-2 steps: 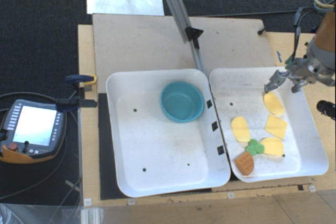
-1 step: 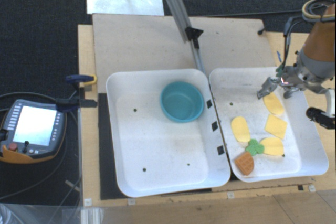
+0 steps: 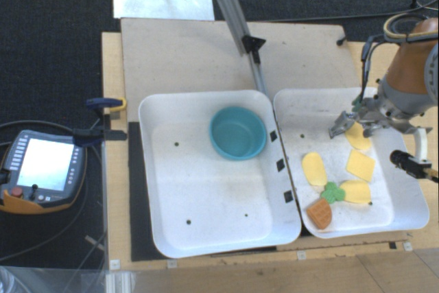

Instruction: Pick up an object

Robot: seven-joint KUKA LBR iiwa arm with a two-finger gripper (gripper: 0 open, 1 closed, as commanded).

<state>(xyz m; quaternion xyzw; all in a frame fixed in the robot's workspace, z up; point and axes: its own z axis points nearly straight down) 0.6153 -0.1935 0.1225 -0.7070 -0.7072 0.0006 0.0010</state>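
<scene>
Though partly hidden, yellow piece [image 3: 357, 140] beneath gripper [image 3: 358, 121]

A robot lab: teach pendant [image 3: 41, 171] beside a bench [image 3: 206, 58] bearing two white bins [image 3: 164, 147]

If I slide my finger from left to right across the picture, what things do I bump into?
Control pad with a screen → blue clamp → teal bowl in the left bin → orange waffle piece in the right bin → gripper.

Grey arm with orange band reaching in from right, hand [image 3: 358, 124] lowered, fingers spread
</scene>
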